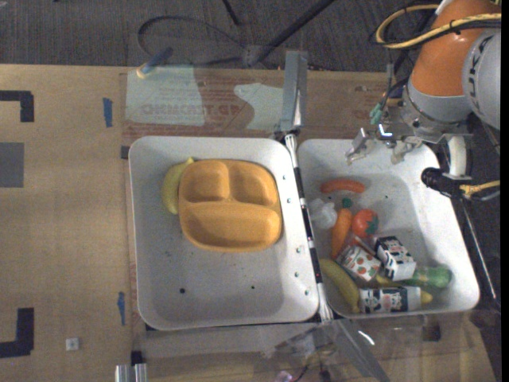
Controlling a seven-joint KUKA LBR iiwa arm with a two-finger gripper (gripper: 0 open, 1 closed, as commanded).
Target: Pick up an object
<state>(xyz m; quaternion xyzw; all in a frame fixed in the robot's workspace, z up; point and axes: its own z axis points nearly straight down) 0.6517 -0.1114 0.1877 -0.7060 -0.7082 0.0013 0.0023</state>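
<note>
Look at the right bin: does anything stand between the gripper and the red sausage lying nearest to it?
Nothing visible does. The gripper hovers over the right bin's far edge, and the red sausage lies just below it in the view, with bare white floor between. The carrot lies beyond the sausage.
</note>
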